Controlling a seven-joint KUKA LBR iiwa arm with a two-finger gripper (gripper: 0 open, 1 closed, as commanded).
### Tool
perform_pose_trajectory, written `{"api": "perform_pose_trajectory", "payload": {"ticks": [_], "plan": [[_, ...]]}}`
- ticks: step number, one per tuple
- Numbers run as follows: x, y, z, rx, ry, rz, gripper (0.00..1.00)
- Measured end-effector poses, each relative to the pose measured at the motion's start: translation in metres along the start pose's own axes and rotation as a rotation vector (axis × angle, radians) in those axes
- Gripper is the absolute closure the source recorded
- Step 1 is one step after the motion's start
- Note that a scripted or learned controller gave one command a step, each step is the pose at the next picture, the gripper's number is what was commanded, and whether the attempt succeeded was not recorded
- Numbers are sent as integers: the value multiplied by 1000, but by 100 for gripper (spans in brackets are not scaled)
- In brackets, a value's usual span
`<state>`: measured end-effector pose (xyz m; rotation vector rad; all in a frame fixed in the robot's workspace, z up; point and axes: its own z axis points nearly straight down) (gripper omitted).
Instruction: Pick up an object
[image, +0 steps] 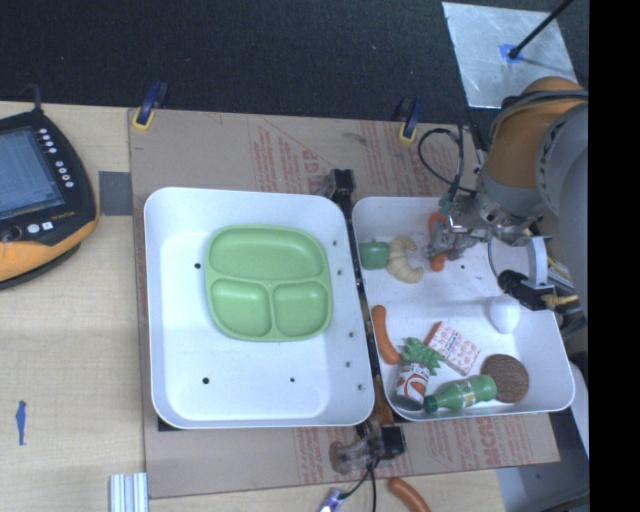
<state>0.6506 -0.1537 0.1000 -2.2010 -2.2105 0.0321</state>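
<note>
My gripper (446, 240) hangs low over the far part of the right bin (540, 345), reached in from the right. A small orange piece (437, 263) lies just below it, and another bit of orange (437, 219) shows at its top edge. A beige croissant-like toy (406, 258) and a green round toy (372, 254) lie just to its left. Nearer the front are an orange sausage (383, 333), a red-and-white packet (455, 347), a white egg (504, 316), a brown cookie (508, 376), a green bottle (460, 394) and a small can (411, 381).
The left bin (180, 330) holds a green divided plate (268, 281). A teach pendant (40, 195) lies on the bench at far left. Cables loop behind the right bin. Another orange sausage (410, 493) lies outside the bins at the front.
</note>
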Motion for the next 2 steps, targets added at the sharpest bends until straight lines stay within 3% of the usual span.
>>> {"api": "perform_pose_trajectory", "payload": {"ticks": [1, 2], "plan": [[63, -61, 8, -30, -2, -2, 100], [154, -53, -91, -29, 0, -2, 100]]}}
